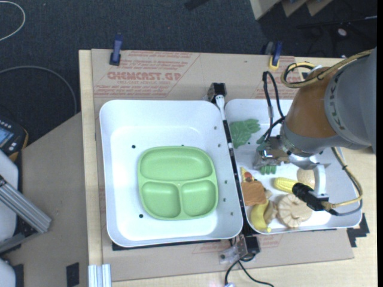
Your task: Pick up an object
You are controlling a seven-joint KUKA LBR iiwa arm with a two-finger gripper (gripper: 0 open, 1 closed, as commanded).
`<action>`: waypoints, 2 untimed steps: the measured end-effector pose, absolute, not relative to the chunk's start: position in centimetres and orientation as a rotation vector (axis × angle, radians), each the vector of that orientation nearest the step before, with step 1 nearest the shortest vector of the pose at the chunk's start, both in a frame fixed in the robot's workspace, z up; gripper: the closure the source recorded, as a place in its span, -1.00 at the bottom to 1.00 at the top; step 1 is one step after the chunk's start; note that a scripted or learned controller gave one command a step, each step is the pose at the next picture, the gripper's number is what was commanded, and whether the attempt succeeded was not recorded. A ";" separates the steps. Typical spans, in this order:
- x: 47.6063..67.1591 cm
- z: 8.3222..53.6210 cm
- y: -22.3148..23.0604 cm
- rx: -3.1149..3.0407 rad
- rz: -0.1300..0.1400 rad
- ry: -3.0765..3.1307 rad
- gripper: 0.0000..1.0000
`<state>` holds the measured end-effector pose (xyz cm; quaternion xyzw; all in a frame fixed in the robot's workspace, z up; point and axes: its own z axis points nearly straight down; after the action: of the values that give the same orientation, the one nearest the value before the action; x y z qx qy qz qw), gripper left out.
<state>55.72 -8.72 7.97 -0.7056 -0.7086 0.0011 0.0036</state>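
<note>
Banana (258, 217) at right bin (353, 187) front edge, beside brown slice (254, 192) and round biscuit-like piece (292, 211). Gripper (267, 158) low over bin middle; grip state cannot tell. Food cluster lies just toward camera from gripper; green leafy toy (243, 131) behind it.

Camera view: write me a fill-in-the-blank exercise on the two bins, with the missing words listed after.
1. The green divided tray lies in the ____ bin.
2. The tray has ____ compartments.
3. The arm with its orange band hangs over the ____ bin.
4. The banana lies in that bin's ____ left corner.

Missing words: left; three; right; near
</note>
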 end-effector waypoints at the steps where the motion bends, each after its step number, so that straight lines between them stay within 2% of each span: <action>1: 50.1 19.0 1.0 -2.213 -0.006 -2.230 1.00; 2: 52.9 23.9 9.1 -2.213 -0.012 -2.235 1.00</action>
<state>52.93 9.13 23.86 -0.7036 -0.7106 -0.0038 -0.0019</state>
